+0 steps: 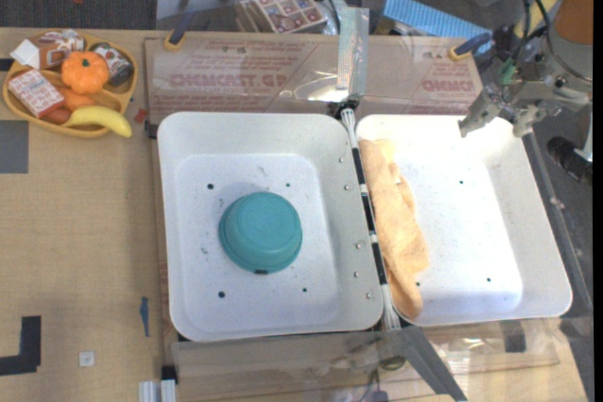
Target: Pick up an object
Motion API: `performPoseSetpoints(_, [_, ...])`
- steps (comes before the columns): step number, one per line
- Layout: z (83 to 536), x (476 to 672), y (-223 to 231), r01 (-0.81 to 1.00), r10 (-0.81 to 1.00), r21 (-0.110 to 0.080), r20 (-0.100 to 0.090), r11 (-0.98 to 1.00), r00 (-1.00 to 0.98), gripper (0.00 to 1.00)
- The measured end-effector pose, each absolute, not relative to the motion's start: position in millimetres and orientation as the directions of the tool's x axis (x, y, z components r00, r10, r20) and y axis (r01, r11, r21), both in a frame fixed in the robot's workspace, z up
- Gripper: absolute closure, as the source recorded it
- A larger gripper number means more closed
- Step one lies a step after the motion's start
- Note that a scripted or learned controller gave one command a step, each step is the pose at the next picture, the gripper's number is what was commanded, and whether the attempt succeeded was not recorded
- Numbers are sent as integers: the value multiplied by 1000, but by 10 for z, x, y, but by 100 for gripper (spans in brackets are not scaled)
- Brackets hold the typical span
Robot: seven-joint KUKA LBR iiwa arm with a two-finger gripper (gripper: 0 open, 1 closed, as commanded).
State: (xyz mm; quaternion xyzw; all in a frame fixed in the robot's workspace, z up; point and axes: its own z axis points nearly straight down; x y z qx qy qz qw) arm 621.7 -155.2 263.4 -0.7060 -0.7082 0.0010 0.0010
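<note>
The arm (556,14) reaches in from the right, its pincer (497,120) hanging open, holding nothing.

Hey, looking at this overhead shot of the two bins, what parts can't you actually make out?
- Tool, camera view: small and blurred, so its state is unreadable.
- Teal bowl: upside down in the left bin; its own body hides anything beneath.
- Tan cloth: its lower end disappears at the right bin's edge.
- Fruit tray: small packets too tiny to read.

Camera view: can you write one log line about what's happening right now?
tool: above right bin's far corner | teal bowl: left bin | orange cloth: right bin
</note>
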Motion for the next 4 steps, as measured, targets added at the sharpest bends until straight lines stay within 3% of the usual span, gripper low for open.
performPoseSetpoints(1, [1332, 6402, -1042, 1000, 1000, -3, 0, -24, 24, 0])
performPoseSetpoints(2, [1654, 6360, -1842, 997, 997, 0, -1, -79, 79, 0])
performPoseSetpoints(3, [1361, 6139, -1341, 993, 993, -4, 0, -118, 118, 0])
performPoseSetpoints(4, [1754, 6270, -2099, 996, 996, -1, -1, -88, 88, 0])
